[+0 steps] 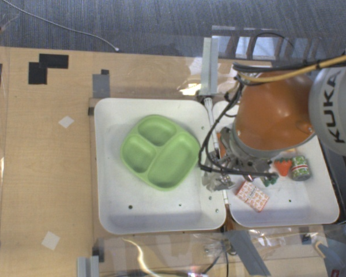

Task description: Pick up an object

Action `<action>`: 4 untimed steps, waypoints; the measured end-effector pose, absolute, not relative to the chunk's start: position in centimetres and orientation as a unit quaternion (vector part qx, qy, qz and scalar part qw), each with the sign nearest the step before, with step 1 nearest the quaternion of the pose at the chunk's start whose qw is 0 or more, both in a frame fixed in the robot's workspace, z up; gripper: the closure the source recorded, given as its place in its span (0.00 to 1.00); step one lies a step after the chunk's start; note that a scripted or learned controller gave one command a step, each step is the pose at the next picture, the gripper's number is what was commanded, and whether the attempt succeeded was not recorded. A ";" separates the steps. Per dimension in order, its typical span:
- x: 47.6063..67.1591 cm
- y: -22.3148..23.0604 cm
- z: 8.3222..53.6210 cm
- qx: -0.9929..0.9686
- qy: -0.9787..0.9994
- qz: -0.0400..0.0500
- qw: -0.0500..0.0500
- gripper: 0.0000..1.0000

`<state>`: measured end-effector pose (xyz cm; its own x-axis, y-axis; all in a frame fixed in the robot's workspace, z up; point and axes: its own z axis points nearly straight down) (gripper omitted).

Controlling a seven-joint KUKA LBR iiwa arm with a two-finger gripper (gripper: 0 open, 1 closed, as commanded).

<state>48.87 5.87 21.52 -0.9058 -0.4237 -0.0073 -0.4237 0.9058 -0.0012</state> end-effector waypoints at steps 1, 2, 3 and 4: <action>50.7 15.1 22.8 -0.049 0.999 0.002 0.005 1.00; 49.4 17.9 19.1 0.192 0.981 0.001 0.001 1.00; 48.7 23.4 19.8 0.299 0.954 0.002 0.002 1.00; 48.7 23.4 15.9 0.453 0.891 0.000 0.000 1.00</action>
<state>48.66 23.45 15.94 -0.5892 0.8080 -0.0005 0.8080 0.5892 0.0004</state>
